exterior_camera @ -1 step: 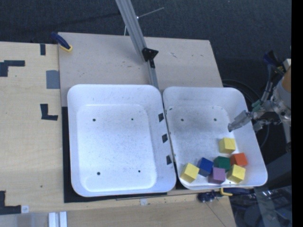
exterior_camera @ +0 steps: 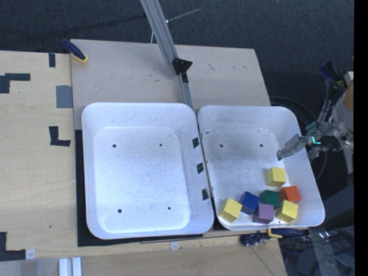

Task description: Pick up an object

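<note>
Several small cubes lie in the near right corner of the right bin (exterior_camera: 241, 119): a yellow cube (exterior_camera: 276, 176) set apart at the top, an orange cube (exterior_camera: 290, 194), a green cube (exterior_camera: 269, 198), a blue cube (exterior_camera: 249, 202), a purple cube (exterior_camera: 265, 212), and two more yellow cubes (exterior_camera: 287, 211) (exterior_camera: 230, 209). My gripper (exterior_camera: 287, 149) reaches in over the bin's right rim, up and slightly right of the upper yellow cube and apart from it. I see nothing held in it.
The left bin (exterior_camera: 92, 154) sits beside the right one. A slanted metal pole (exterior_camera: 164, 33) rises from the gap between the bins at the back. Cables and the arm's wrist (exterior_camera: 336, 125) crowd the right edge.
</note>
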Controlling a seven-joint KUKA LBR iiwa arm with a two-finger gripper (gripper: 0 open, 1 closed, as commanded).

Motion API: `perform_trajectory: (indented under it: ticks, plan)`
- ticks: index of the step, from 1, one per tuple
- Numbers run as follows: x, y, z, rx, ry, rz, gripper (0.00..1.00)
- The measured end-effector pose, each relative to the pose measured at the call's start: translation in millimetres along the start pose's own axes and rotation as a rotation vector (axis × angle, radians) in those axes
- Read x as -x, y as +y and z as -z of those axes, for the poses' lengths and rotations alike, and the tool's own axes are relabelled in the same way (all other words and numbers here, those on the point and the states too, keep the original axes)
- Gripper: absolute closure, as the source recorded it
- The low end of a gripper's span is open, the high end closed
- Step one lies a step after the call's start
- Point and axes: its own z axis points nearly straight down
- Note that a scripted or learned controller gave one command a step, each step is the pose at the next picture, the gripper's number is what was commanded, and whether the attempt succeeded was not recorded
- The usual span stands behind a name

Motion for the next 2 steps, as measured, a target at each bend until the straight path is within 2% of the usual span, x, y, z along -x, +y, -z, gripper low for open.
perform_trajectory:
  ticks: [2]
  plan:
    - [9.8,-5.7,-124.7,-0.007,0.001,-0.002,0.0]
